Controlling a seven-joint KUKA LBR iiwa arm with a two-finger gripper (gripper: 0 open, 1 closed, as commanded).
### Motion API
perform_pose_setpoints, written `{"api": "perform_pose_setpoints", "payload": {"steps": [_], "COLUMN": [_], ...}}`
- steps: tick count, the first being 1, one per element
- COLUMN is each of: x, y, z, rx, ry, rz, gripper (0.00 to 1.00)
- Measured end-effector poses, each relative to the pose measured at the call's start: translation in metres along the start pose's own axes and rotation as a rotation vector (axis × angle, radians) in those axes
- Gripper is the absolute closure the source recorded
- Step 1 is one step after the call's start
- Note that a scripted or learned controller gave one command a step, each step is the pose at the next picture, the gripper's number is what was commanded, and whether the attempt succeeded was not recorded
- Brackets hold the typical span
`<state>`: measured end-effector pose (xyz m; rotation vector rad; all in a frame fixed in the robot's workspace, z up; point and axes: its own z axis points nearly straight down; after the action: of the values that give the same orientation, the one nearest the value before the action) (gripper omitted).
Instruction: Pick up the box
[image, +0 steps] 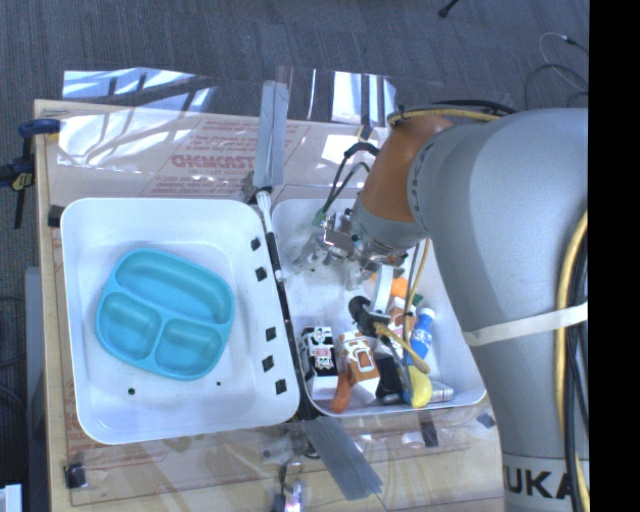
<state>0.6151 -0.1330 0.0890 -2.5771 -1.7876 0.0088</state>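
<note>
In the right bin (300, 225), a small black-and-white patterned box (318, 350) lies near the front left corner. Beside it sits a white and orange box (359, 360). My gripper (335, 247) hangs low over the back half of the same bin, under the orange wrist band (400, 170). It is well behind both boxes and touches neither. The arm's grey body covers the bin's right side.
A pile at the front of the right bin holds an orange piece (341, 393), a yellow banana shape (420, 386), a blue and white bottle (423, 334) and dark items. The left bin (80, 230) carries a blue divided tray (165, 313).
</note>
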Motion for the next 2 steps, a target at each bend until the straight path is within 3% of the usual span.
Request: {"api": "perform_pose_setpoints", "payload": {"steps": [1,2], "x": [-0.013,-0.0106], "y": [0.0492,0.0483], "z": [-0.0013,-0.0089], "rx": [-0.003,0.004], "ry": [0.001,0.001], "rz": [0.151,0.142], "gripper": [0.0,1.0]}}
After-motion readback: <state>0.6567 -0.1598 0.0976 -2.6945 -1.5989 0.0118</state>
